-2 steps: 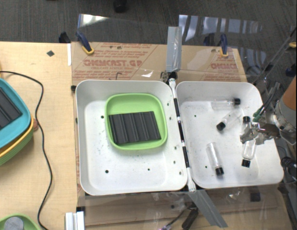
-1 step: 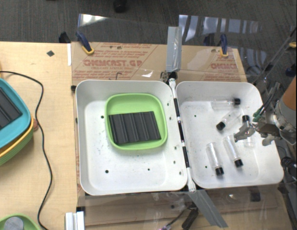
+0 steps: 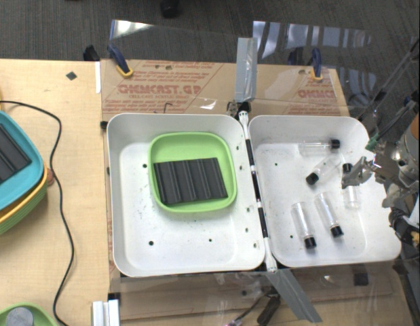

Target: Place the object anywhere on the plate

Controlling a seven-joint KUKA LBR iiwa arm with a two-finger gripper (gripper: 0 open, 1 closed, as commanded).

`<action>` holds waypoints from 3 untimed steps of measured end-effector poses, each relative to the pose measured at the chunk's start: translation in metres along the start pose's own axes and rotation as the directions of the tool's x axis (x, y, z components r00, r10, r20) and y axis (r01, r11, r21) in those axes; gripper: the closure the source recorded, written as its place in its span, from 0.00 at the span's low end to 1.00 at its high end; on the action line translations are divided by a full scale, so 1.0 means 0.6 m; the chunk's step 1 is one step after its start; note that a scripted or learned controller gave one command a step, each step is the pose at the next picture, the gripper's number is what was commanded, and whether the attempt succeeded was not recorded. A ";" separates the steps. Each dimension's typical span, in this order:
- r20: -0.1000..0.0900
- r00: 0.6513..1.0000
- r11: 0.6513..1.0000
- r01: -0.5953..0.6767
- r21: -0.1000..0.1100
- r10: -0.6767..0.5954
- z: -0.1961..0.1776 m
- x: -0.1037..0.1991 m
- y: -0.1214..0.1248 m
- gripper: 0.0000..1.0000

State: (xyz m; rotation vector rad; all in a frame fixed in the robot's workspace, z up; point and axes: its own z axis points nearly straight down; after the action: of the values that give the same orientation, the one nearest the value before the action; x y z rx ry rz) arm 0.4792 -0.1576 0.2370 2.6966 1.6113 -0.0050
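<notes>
Bench [image 3: 47,250]: pale wood top, carrying two shallow white bins side by side, with printed cardboard behind them.

Left bin [image 3: 128,202]: white, rounded corners, small dark specks on its floor.

Right bin [image 3: 284,236]: white, same form, touching the left bin along their shared edge.

Plate [image 3: 226,155]: green, square with rounded corners, sitting toward the far edge of the left bin; a dark ribbed mat [image 3: 191,180] lies across its middle.

Gripper [image 3: 355,173]: metal, reaching in over the right edge of the right bin; whether its fingers are spread or closed cannot be told.

Tubes: clear plastic vials with black caps, all lying flat on the floor of the right bin, none on the plate.
- One [image 3: 318,145] near the far edge, cap pointing right.
- One [image 3: 320,172] near the middle, tilted, cap at its lower left.
- One [image 3: 351,194] just beside the gripper, pale and hard to make out.
- Two near the front edge, side by side, caps toward the front: [image 3: 303,224] and [image 3: 328,216].
</notes>
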 end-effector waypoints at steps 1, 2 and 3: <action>0.001 0.980 0.980 -0.200 0.002 0.200 -0.092 -0.016 0.047 0.00; 0.003 0.849 0.849 -0.529 0.003 0.529 -0.062 -0.044 0.089 0.00; 0.003 0.672 0.672 -0.740 0.002 0.740 -0.053 -0.032 0.166 0.00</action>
State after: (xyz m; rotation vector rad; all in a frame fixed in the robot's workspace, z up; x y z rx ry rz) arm 0.5579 -0.2218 0.2686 3.1185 0.3818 -0.0090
